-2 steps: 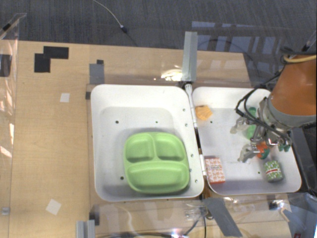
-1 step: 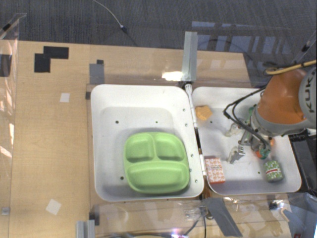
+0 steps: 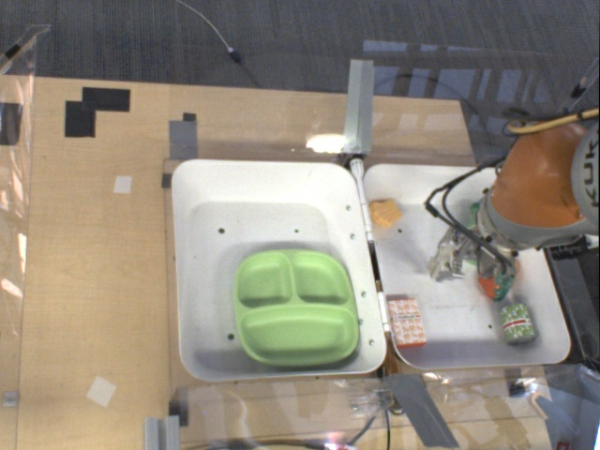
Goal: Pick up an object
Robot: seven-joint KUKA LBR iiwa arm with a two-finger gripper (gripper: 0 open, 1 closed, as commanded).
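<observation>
In the right white bin (image 3: 553,345), near its right edge: two-finger gripper (image 3: 448,262), finger state impossible to tell; small red-orange object (image 3: 491,285) lay just beside it, toward that edge.

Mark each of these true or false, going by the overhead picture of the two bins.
1. The green divided plastic tray lies in the left white bin. True.
2. The small red-and-white patterned box sits in the same bin as the green tray. False: it is in the right white bin, near the left wall.
3. The yellow-orange lump lies in the right bin's far left corner. True.
4. The hand hangs over the left bin. False: it is over the right bin.
</observation>
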